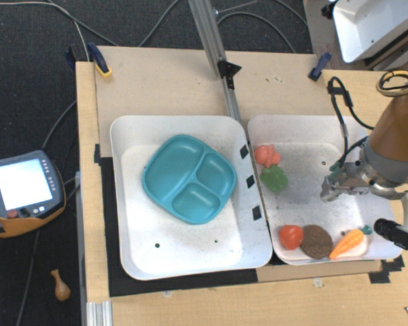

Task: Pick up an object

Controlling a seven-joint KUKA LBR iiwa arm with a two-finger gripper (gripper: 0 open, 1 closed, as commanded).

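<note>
Pincer (334, 185) low over the right bin (306, 131), near its right wall, arm reaching in from the right with the orange band just above the wrist. Fingers too small and blurred to read; cannot tell how wide they stand. Nothing visibly between them.

Nearest things lie along the bin's near edge: carrot (348, 243) below and slightly right of the pincer, brown round piece (317, 241) touching the carrot's left end, red tomato (291, 236) just beside that. All three sit against the near wall. Further left, by the wall shared with the other bin, a green piece (274, 179) with an orange-pink piece (266, 155) touching it on the far side. Bare white floor between the pincer and this pair.

Left bin (126, 195) holds a teal divided plate (189, 178), tilted, roughly central, well apart from the pincer.

Beyond the bins: tan surface (156, 80), a metal pole (207, 26) running in from the far side, blue clamps at far corners.
</note>
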